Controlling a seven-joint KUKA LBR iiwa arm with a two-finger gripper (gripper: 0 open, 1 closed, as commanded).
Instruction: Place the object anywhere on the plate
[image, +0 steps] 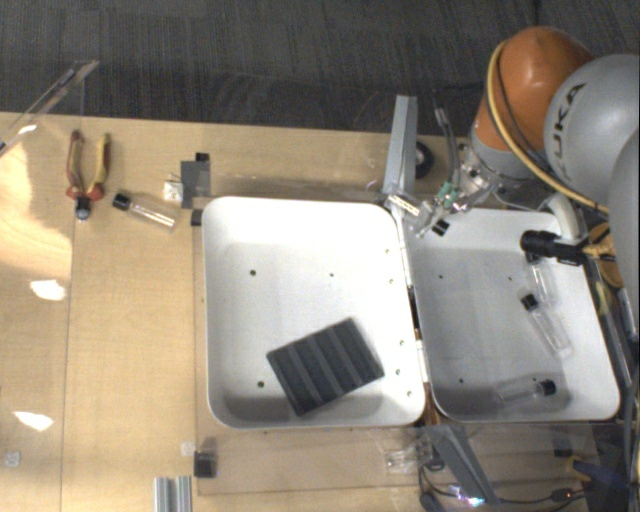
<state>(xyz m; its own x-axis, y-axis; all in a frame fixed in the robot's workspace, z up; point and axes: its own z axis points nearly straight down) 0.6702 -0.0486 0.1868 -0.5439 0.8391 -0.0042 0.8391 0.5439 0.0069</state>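
Observation:
A dark ribbed rectangular plate (325, 366) lies tilted in the left bin (300, 240), near its front wall. In the right bin (480, 330) lie two clear tubes with black caps, one (545, 312) at the right side and one (525, 388) by the front wall. My gripper (438, 216) hangs low over the far left corner of the right bin, below the orange band of the arm (530, 70). It is small and partly masked by cables, and I see nothing clearly held in it.
A black part (548, 246) juts in from the arm side over the right bin. On the bench to the left lie red-handled pliers (86, 170), a small vial (146, 209) and a metal bracket (196, 178). A grey post (402, 145) stands behind the bins.

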